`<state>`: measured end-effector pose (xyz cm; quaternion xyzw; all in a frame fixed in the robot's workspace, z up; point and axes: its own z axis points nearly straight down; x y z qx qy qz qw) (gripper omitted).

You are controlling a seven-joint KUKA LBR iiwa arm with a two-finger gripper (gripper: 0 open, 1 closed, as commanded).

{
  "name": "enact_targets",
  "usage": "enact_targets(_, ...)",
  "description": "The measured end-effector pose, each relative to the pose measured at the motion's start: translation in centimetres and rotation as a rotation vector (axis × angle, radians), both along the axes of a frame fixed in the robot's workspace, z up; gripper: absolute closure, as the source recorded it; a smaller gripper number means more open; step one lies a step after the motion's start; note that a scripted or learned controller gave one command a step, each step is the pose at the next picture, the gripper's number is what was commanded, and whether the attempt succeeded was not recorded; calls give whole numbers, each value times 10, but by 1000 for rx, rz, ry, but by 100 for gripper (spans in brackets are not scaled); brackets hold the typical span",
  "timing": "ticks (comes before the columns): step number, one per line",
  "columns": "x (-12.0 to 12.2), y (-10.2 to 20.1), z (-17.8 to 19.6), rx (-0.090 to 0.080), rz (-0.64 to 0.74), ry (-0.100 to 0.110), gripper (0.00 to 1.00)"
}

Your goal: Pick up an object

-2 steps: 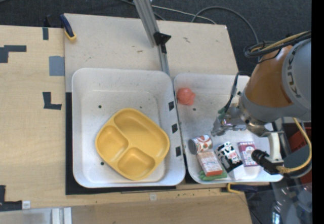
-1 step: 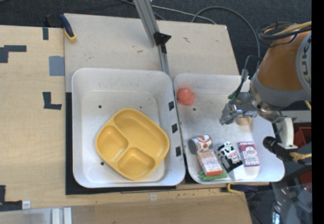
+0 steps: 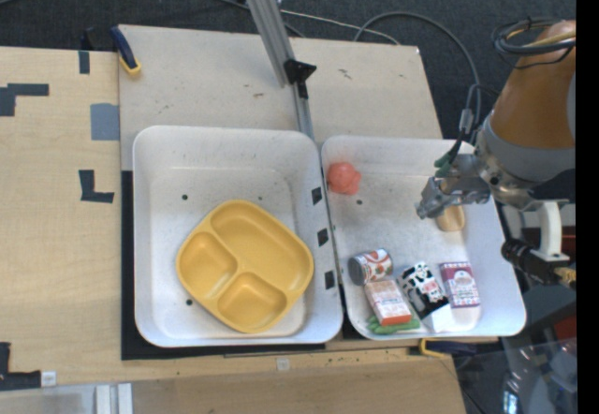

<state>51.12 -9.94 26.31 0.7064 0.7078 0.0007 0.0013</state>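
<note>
My gripper [image 3: 438, 199] hangs over the right bin [image 3: 393, 169], near its right side. A small tan object [image 3: 452, 218] lies just below and right of it, partly hidden by the gripper. A red-orange ball [image 3: 344, 178] rests at the bin's left, well apart from the gripper. Along the bin's front lie a small can [image 3: 372, 266], an orange-red box [image 3: 387, 302], a black-and-white item [image 3: 426, 285] and a pink-and-white carton [image 3: 460, 286].
The left bin [image 3: 159, 169] holds a yellow divided plate [image 3: 245, 264]. A metal pole [image 3: 271, 19] slants down toward the seam between the bins. Cables run across the dark floor behind the bench. A yellow-and-blue clamp [image 3: 124, 51] sits at the back left.
</note>
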Motion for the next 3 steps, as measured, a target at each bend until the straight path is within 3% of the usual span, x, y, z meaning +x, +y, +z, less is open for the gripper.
enact_targets(2, 37, 110, -26, 2, 6, 6, 100)
enact_targets(3, 57, 163, -21, 2, 6, 3, 100)
